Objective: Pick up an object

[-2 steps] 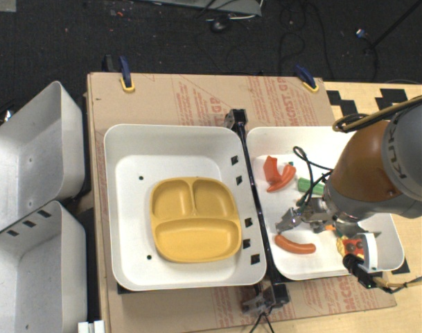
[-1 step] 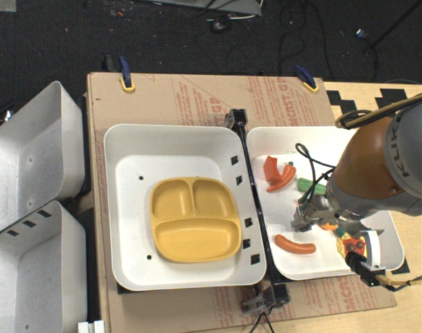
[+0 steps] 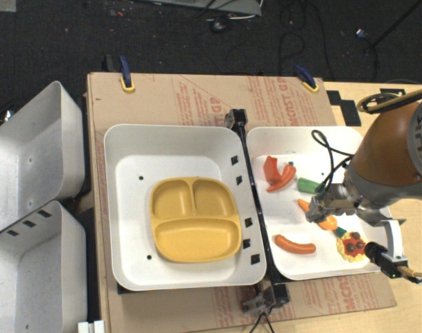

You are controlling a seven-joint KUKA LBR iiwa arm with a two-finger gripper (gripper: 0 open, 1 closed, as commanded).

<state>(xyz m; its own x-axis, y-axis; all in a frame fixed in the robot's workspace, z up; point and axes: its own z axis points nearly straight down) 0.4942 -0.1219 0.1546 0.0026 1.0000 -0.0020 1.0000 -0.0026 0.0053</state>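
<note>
The claw point(image 3: 320, 212) of the grey-and-orange arm point(image 3: 391, 158) hung low over the right-hand bin point(image 3: 294, 144), directly above a small orange piece point(image 3: 326, 221) that looked the likeliest target. Whether the claw was open or closed could not be told, and nothing could be confirmed in its grip. The toy foods lay scattered loosely in the bin, apparently so any one could be taken singly: a red pepper point(image 3: 276, 173) up and to the left of the claw, a green piece point(image 3: 308, 184) just above it, a sausage point(image 3: 295, 245) below it, and a pizza slice point(image 3: 352, 246) below and to its right. Well to its left, a yellow divided plate point(image 3: 195, 220) sat flat in the left bin point(image 3: 127, 151) on the counter point(image 3: 197, 96).
</note>
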